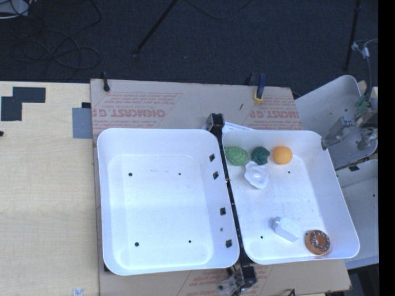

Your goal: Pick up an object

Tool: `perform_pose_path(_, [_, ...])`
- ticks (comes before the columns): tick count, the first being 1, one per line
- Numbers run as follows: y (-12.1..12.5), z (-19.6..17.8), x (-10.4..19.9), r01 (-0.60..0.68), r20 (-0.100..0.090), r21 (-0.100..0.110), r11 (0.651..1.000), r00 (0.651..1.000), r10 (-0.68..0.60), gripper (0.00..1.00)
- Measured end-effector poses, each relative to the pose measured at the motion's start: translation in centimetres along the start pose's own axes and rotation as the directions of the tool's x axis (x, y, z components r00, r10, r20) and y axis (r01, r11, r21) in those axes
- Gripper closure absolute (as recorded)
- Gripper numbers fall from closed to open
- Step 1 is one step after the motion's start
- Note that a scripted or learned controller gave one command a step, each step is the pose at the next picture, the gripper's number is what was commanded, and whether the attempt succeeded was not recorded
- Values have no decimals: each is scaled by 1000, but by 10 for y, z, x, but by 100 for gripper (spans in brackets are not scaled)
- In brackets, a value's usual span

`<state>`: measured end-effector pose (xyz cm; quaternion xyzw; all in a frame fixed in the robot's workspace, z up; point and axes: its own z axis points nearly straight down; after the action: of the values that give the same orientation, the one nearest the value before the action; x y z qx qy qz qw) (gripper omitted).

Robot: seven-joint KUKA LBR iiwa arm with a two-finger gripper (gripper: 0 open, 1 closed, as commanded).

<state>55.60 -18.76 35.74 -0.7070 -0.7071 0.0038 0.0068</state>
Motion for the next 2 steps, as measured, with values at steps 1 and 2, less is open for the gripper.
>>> perform_pose_path(1, [-11, -134, 1, 1, 9, -27, 1000, 1000, -1, 0])
perform_pose_path(2, [0, 36, 13, 1, -1, 3, 1000, 1000, -1, 0])
